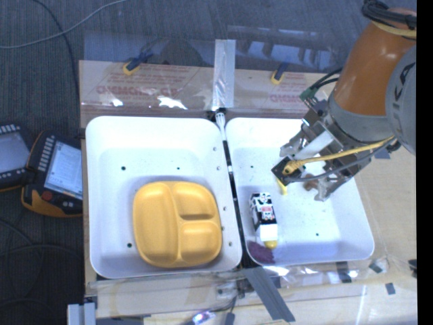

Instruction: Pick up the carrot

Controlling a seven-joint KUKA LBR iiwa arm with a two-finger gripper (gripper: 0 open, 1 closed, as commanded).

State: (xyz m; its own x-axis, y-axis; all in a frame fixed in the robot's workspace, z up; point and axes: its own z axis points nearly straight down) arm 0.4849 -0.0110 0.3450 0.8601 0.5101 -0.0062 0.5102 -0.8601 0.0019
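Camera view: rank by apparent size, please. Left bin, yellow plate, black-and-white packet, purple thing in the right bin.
Largest to smallest:
1. left bin
2. yellow plate
3. black-and-white packet
4. purple thing, smallest as seen, though it sits tight in the bin corner and the rim may hide part of it

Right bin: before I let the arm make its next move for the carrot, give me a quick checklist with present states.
1. Gripper over the right bin: ok. The gripper hangs above the upper middle of the right bin.
2. Carrot located: cannot tell.
3. Gripper free of any load: cannot tell.
4. Clutter apart from the gripper: ok. The black-and-white pack and the purple item lie by the right bin's left wall, apart from the gripper.
5. Left bin out of the arm's way: ok. The yellow divided tray lies in the left bin, away from the arm.
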